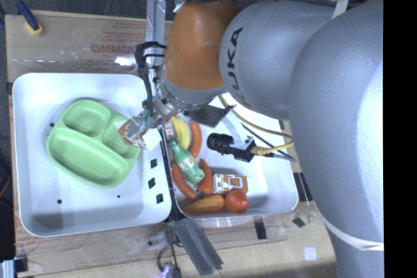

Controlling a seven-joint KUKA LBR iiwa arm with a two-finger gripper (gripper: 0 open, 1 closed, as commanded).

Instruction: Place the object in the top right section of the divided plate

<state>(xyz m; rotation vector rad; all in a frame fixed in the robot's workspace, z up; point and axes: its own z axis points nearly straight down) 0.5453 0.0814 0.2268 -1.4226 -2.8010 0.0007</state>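
Hand grasping 1 small pkt at edge of 1 green plate, 2 bins.

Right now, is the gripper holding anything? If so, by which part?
Looks like yes: the gripper has a small brownish-orange object at its fingertips, gripped by its upper right end, over the green divided plate rim.

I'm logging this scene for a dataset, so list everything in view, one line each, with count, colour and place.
Bins: two, white, side by side on the bench.
Divided plate: one, green, in the left bin.
Small object: one, brownish, at the plate's right edge, under the gripper.
Banana: one, yellow, right bin.
Bottle: one, green, right bin.
Carrot: one, orange, right bin's near edge.
Tomato: one, red, beside the carrot.
Gripper: one, at the wall between the bins.
Arm: one, grey with orange band, from the right.
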